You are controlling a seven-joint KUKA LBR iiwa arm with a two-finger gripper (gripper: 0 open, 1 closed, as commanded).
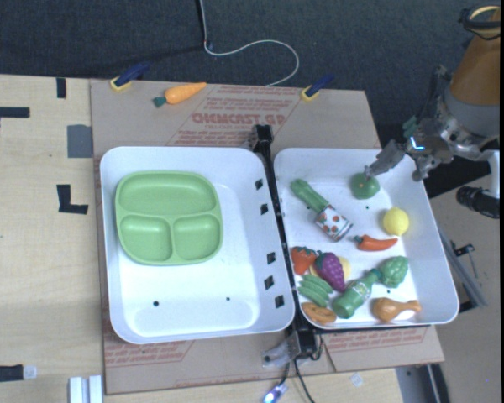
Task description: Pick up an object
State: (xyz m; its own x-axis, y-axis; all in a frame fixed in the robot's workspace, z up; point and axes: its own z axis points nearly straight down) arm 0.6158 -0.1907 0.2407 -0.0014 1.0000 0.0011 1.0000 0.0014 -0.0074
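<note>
The grey arm with an orange band [479,53] leans in from the right, its tool [375,173] angled down-left onto a round green plastic fruit [364,186] in the right white bin's [434,225] far corner; its grip cannot be told.

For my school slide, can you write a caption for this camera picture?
Robot gripper reaches toward a green ball among toy food in the right bin.
</note>
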